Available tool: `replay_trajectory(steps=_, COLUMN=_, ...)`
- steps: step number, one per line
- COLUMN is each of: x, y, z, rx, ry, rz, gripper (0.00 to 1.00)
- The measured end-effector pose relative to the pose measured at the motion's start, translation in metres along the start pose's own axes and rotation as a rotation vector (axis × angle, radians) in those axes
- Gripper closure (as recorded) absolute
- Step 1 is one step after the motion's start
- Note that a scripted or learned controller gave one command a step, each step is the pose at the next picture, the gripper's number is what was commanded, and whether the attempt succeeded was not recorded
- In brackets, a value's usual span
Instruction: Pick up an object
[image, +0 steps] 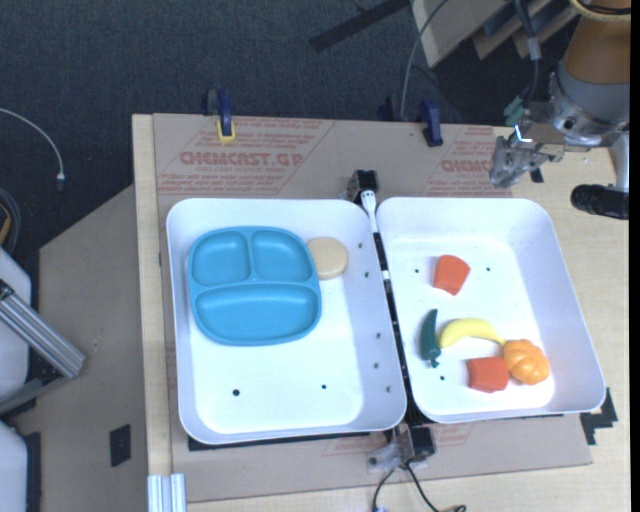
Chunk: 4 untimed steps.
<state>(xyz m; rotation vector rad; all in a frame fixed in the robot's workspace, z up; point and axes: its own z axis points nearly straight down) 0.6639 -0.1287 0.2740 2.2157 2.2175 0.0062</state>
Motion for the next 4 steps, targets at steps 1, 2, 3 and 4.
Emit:
replay_trajectory(steps=1, x=0.043, y=-0.029, z=-0.001, rx=0.01, ry=0.004, rz=-0.003, gripper=1.0)
replay_trajectory(steps=2, x=0.084, y=-0.059, z=0.02, rx=0.013, ry=0.004, rz=-0.003, gripper=1.0)
replay_trajectory(steps=3, x=0.14, y=-0.089, z=0.028, rx=0.012, ry=0.004, rz=-0.005, gripper=1.0)
replay_trajectory(steps=4, x=0.195, y=-0.121, z=0.039, rx=0.012, ry=0.004, rz=-0.005, gripper=1.0)
